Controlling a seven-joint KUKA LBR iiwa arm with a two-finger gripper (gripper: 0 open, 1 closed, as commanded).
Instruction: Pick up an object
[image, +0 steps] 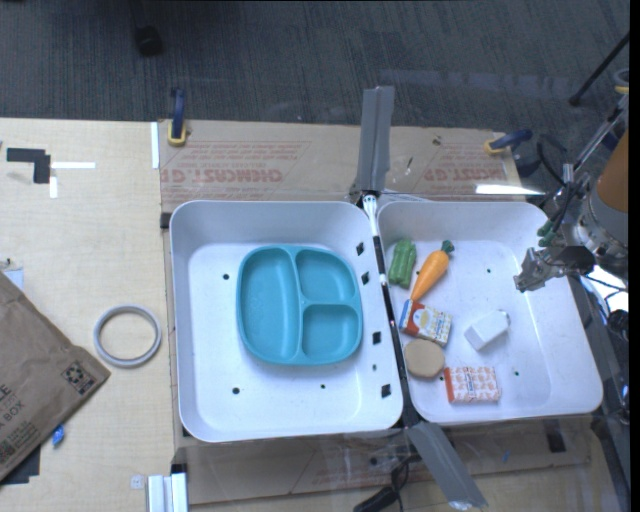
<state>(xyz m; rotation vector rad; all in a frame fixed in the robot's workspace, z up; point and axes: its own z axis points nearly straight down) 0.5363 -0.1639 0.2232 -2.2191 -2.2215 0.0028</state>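
Note:
The right bin (560, 395) holds several small items: a green vegetable (402, 262), an orange carrot (430, 272), a small printed carton (426, 323), a tan round piece (425, 359), a white block (487, 329) and a red-and-white packet (472, 384). My gripper (531, 277) hovers over the right side of this bin, up and to the right of the white block, apart from every item. Nothing lies between its fingers. A teal divided plate (299, 304) rests in the left bin (200, 400).
A roll of tape (127, 334) and a brown cardboard box (35, 375) lie on the wooden bench left of the bins. Cardboard sheeting (260, 160) lies behind them. Cables and the arm's body (605, 215) crowd the right edge.

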